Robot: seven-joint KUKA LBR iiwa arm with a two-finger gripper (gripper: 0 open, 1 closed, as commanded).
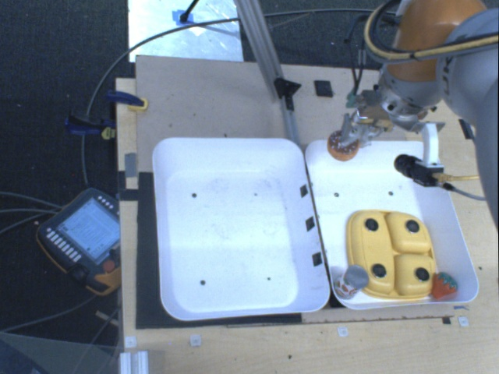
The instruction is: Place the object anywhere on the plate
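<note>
**Arm over far edge of right bin, donut-like piece at gripper tip**

Nearest the camera: front edge of the wooden bench (234, 333), with both bins just behind it.

Large shallow white plastic left bin (168, 209), plain floor, small dark dots on it.

Shallow white plastic right bin (456, 232), touching the left one along the middle seam.

Grey KUKA arm with orange band (437, 29) comes in from the right, wrist above the far edge of the right bin.

Yellow sectioned plastic plate (390, 254) with four compartments sits in the near half of the right bin.

Two-finger gripper (348, 136) points down at the far left corner of the right bin. Fingers' state: cannot tell, blurred by the wrist hardware.

Small round brown donut-like object (341, 146) lies right at the gripper tip, at the bin's far rim, well apart from the plate. Held or just touching: unclear.

Small grey cup-like object (352, 279) just beside the plate's near left corner.

Small red strawberry-like toy (445, 285) at the plate's near right corner.
</note>
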